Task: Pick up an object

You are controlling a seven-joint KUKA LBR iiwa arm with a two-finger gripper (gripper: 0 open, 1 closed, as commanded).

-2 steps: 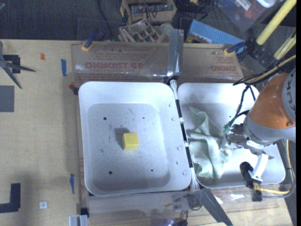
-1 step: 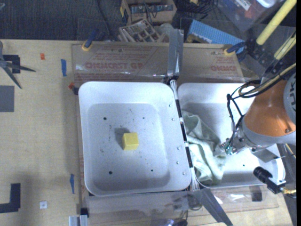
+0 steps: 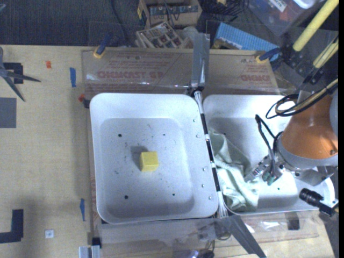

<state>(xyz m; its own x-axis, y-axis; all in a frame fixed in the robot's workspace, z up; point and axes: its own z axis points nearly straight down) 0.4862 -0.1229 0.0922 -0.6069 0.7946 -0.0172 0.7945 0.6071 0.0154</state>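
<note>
Right bin (image 3: 242, 107): gripper (image 3: 267, 174) low by the pale green cloth (image 3: 232, 179); fingers can't be told.
Left bin (image 3: 107, 112): yellow block (image 3: 149, 161) near the middle.

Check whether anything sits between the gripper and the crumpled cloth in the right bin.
Nothing visible does. The gripper is low in the right bin, right at the edge of the cloth, with no other item between them. The yellow block lies apart in the left bin, beyond the divider.

Matt yellow foam-like block (image 3: 149, 160) in smooth white plastic left bin (image 3: 107, 112), soft crumpled pale cloth (image 3: 232, 179) in glossy right bin (image 3: 236, 109), matt wooden bench (image 3: 43, 144)
</note>
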